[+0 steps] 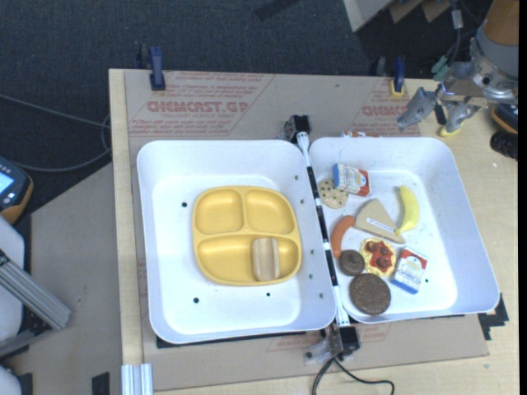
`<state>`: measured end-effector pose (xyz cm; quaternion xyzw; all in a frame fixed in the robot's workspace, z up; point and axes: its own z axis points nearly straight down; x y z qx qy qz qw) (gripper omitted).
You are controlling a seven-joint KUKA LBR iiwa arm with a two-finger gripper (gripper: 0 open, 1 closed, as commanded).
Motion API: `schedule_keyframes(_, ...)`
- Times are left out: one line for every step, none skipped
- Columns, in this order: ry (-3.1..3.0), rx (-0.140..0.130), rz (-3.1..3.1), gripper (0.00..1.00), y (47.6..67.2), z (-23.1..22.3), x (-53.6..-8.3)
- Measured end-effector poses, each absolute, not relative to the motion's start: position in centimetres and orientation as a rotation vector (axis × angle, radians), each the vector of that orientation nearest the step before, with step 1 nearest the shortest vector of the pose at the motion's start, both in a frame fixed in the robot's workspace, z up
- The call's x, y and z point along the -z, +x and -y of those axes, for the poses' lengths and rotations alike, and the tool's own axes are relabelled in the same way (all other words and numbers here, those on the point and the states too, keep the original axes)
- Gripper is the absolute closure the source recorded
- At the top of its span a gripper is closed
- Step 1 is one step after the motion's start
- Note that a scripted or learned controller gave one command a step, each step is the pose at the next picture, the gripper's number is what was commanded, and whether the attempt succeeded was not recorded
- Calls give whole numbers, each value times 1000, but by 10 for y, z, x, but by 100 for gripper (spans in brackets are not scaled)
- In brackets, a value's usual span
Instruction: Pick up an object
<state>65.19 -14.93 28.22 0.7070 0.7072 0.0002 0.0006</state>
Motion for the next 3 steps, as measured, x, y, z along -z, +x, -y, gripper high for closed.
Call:
schedule_keyframes(2233, 12, -2226, 0, 619, 166, -149)
schedule_keyframes(2226, -3, -2215, 0, 594, 188, -84)
schedule_keyframes(2217, -5, -2214, 100, 596, 188, -98)
